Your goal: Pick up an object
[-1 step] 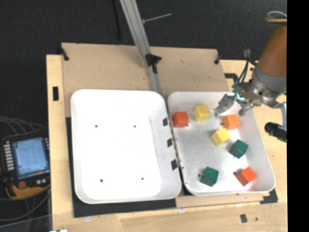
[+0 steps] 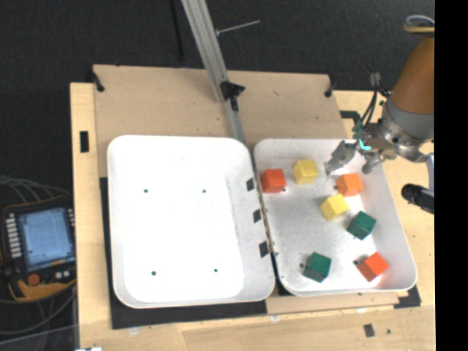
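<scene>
Right bin [image 2: 292,284] holds seven blocks; we count three orange, two yellow, two green. Nearest us: green block [image 2: 317,266] and orange block [image 2: 372,265], then green block [image 2: 361,225], yellow block [image 2: 334,206]. Orange block [image 2: 349,184] sits just below the claw [image 2: 352,159], near it, apart. Farther left: yellow block [image 2: 306,170], orange block [image 2: 273,180]. Claw fingers look spread, nothing between them. Left bin [image 2: 183,148] beside it.

Arm [image 2: 413,86] cut off at right edge, tool [image 2: 352,159] blurred, orange cube [image 2: 350,184] partly hidden
</scene>
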### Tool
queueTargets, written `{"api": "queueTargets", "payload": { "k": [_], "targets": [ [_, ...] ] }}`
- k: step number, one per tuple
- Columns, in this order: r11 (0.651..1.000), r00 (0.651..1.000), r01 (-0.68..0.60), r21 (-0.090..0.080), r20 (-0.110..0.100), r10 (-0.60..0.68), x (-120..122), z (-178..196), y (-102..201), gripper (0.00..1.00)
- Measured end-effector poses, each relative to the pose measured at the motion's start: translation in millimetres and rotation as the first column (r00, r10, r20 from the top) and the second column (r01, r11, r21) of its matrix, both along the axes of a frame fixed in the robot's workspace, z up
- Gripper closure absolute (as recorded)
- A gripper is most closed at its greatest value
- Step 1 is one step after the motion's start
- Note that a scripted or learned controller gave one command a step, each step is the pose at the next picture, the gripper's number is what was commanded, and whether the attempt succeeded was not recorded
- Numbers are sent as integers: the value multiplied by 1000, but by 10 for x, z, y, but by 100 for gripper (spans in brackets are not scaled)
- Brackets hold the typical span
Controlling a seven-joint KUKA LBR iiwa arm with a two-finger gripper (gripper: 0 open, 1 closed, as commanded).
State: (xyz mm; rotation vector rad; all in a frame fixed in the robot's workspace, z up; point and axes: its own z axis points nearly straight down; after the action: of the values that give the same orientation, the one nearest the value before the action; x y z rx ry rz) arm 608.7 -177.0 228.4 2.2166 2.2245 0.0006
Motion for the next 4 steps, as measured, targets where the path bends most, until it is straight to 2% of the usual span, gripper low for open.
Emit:
{"api": "queueTargets", "payload": {
  "k": [1,2,3,4],
  "targets": [
    [1000,1000,4,-2,-5,-4,67,-469,-62,0],
    [1000,1000,5,0,-1,-5,97,-1068,-102,0],
    [1000,1000,5,-1,1,-5,111,-1309,-100,0],
    [1000,1000,7,0,5,-7,119,-1187,-109,100]
  ]
}}
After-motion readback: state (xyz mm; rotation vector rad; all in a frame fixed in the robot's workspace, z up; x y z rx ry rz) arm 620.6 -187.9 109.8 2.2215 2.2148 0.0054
